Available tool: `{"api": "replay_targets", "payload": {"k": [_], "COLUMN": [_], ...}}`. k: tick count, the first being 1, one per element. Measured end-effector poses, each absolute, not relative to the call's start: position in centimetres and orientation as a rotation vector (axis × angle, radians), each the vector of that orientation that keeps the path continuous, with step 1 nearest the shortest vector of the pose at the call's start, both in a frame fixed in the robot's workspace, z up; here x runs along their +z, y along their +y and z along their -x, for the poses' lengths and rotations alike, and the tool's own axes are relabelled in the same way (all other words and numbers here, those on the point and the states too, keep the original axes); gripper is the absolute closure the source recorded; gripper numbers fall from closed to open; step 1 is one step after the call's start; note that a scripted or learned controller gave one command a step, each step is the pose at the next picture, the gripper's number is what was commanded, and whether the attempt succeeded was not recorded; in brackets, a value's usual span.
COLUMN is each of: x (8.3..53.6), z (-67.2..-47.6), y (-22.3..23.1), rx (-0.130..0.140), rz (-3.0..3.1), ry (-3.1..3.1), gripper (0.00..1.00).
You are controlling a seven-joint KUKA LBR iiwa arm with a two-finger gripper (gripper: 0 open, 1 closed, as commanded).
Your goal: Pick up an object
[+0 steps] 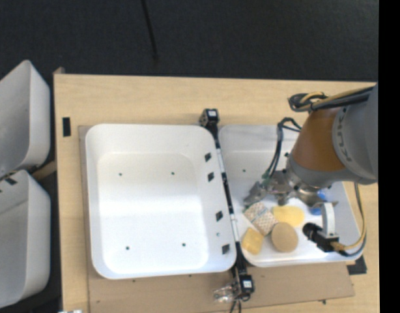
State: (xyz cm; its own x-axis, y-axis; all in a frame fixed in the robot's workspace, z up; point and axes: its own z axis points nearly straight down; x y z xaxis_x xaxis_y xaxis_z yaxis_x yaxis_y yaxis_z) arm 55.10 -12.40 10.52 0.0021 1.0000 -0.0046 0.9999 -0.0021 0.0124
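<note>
My gripper reaches down into the right bin, with the orange-banded wrist above it. Just below it lie several small objects. A checkered beige block sits closest, slightly left of and below the gripper. A pale yellow piece lies to the gripper's lower right. A tan round object and a yellow chunk rest near the bin's front wall. A small blue item peeks out beside the wrist. Nothing is visibly held.
The left bin stands beside the right one, with a divider rail with black clips between them. The wooden bench surrounds both bins. White containers stand off the bench at the far left.
</note>
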Motion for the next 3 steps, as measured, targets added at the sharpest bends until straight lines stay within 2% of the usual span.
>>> {"api": "replay_targets", "payload": {"k": [1,2,3], "x": [10.5,10.5,23.7], "z": [-49.5,-57.8,-62.7], "y": [-11.2,-9.8,-5.2], "rx": [0.009,0.012,0.023], "rz": [-2.212,-2.206,-2.201], "ry": [2.211,2.217,2.219], "gripper": [0.00,0.00,0.00]}}
